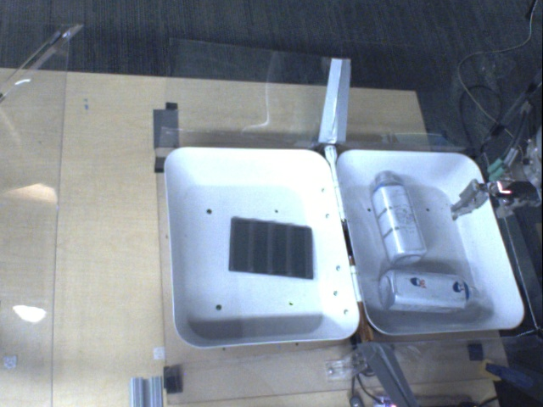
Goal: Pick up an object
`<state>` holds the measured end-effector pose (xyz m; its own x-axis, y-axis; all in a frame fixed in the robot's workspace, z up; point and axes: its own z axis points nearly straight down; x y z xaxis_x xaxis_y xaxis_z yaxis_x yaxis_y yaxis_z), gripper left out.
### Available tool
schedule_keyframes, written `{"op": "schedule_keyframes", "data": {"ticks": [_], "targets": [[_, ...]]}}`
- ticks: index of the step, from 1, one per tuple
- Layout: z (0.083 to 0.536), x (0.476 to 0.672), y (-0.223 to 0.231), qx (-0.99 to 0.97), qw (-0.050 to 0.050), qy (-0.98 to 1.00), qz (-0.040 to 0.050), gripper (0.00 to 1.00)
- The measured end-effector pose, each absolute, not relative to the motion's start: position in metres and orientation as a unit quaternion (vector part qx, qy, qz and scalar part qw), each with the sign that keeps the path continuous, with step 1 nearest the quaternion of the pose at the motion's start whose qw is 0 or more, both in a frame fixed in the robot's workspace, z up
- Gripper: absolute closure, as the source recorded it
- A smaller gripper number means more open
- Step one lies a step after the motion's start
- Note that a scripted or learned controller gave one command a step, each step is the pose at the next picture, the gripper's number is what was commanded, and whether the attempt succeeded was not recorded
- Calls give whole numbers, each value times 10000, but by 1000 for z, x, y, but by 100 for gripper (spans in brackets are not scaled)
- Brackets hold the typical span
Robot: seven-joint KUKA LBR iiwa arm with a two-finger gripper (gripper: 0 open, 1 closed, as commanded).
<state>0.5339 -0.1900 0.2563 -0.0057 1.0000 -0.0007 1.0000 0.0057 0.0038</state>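
Light wooden bench [93, 253] bearing two white bins [254, 312], [501, 308] side by side.

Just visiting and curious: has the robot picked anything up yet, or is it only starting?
Nothing looks done. Both silver cans lie in the right bin, untouched. The gripper sits at that bin's right edge, beside the upper can, holding nothing. Reaching, gripping and lifting remain.

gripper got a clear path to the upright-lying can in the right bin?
Probably yes. The gripper sits at the right bin's right edge, and the silver can lies uncovered just to its left; the second can lies nearer the front, out of the way.
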Motion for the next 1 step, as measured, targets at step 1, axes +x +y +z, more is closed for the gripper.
{"op": "schedule_keyframes", "data": {"ticks": [1], "targets": [[139,570,-187,6193,157,7850,65,0]]}}
